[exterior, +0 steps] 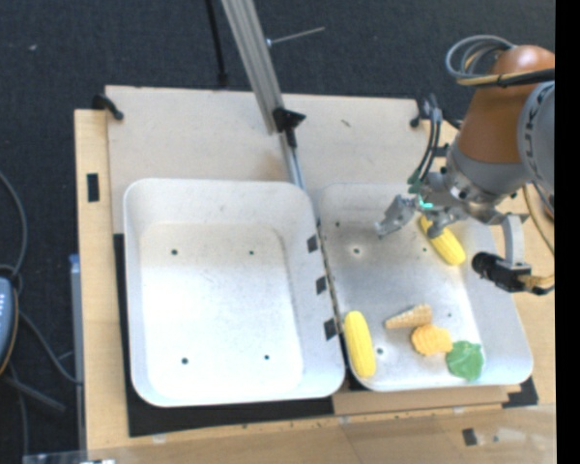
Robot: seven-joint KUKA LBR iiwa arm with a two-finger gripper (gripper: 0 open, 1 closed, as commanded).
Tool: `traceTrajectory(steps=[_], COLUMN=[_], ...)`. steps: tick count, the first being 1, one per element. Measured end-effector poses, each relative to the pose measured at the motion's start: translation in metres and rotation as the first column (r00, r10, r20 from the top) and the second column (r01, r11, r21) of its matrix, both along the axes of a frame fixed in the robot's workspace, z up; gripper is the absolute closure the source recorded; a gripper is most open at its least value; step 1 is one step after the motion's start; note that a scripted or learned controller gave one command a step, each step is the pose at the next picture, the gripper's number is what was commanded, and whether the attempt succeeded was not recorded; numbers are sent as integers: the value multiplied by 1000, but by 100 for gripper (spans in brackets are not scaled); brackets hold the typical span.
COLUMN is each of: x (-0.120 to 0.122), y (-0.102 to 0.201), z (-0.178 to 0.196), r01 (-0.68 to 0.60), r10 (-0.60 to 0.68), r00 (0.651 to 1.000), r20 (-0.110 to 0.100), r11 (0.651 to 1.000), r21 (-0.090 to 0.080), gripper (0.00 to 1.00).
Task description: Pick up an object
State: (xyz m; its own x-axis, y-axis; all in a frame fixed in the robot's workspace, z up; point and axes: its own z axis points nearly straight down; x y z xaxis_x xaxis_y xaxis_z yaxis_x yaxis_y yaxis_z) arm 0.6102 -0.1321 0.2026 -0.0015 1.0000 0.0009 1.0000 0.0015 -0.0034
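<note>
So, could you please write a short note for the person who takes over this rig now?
End effector: low over the back of the right white bin, beside the yellow corn cob at the bin's back right; nothing is seen held.
Also in the right bin: a long yellow corn cob by the left wall, a pale orange cone-shaped piece, a round orange-yellow piece and a green leafy piece near the front.
Done: nothing lifted yet.
Left: grasp and lift one object.
</note>
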Motion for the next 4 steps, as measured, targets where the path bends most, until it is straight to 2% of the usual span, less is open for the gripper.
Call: traceTrajectory(steps=[1,3,4], x=[1,-10,-7], y=[0,0,0], z=[3,-105,-90], r01=[0,4,10], r10=[0,-4,-10], r00=[1000,1000,1000], r20=[5,0,8], r11=[1000,1000,1000], r21=[-1,-3,-1], gripper=[0,0,100])
